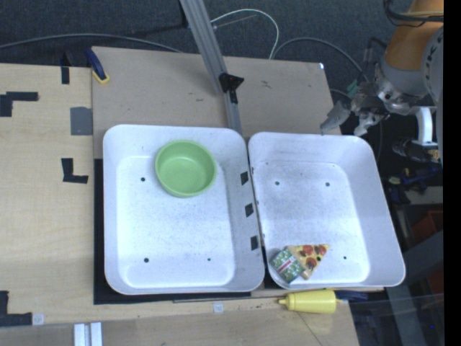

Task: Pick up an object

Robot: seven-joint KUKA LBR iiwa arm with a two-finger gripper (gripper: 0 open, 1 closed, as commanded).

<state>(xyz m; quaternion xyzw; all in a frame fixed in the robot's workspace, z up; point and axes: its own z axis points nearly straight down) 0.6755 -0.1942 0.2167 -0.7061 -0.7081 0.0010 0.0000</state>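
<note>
Approach step, nothing grasped — grey two-finger gripper [346, 120] above right bin's far rim, fingers spread. Small printed pizza-slice packet [298, 259] at near-left corner of right white bin [374, 215]. Next: reach across, descend.

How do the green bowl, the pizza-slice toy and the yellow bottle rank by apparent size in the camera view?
1. green bowl, clearly largest.
2 and 3. pizza-slice toy and yellow bottle look alike in size; the toy is wider, the bottle longer and narrower, so I won't rank them.
</note>
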